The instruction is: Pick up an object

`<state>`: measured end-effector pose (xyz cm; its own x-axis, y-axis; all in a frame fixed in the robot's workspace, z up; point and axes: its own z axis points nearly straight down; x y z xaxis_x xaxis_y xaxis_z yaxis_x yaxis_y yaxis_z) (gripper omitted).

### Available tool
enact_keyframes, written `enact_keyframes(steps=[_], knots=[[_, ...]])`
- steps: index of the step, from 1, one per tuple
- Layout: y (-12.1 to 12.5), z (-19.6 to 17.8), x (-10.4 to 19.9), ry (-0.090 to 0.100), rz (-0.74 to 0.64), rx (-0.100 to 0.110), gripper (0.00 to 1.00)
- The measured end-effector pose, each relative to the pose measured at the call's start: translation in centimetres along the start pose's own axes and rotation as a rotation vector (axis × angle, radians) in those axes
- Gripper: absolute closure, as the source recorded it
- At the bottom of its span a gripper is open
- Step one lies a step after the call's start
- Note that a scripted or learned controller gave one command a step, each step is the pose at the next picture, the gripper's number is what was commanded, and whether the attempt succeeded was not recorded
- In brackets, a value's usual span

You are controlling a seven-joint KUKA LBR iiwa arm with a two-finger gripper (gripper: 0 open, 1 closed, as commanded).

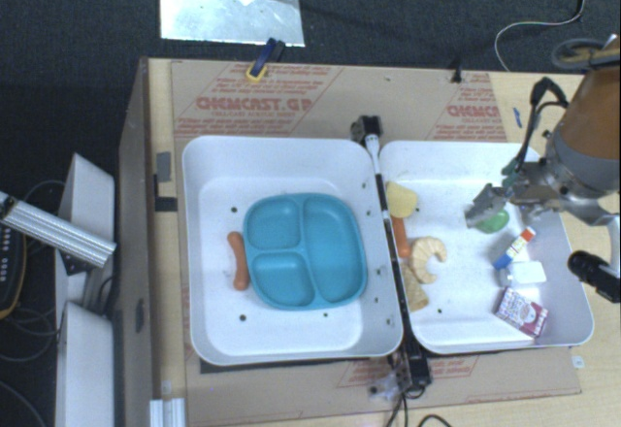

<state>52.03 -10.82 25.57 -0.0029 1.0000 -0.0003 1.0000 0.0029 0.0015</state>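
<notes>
My gripper (483, 210) hangs over the right bin (456, 343), near its upper right part. A small green object (497, 220) lies right under it and is partly hidden by it. Just below are a small white bottle with a red tip and blue base (514, 248), a white block (528, 273) and a maroon box (521, 312). Along the bin's left side lie a yellow piece (402, 200), an orange carrot (401, 237), a pale croissant-shaped piece (427, 256) and a tan cracker (416, 294).
The left bin (209, 221) holds a blue divided plate (304, 249) with an orange sausage (238, 260) beside it. A black rail (384, 221) runs between the bins. The grey arm with its orange band (590, 134) comes in from the right edge.
</notes>
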Motion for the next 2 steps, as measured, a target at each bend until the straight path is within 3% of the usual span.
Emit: enact_keyframes(steps=[1,2], knots=[[0.5,9.2,-9.2,-0.001,0.003,0.002,0.0],[1.4,16.2,-9.3,0.001,0.002,0.003,0.0]])
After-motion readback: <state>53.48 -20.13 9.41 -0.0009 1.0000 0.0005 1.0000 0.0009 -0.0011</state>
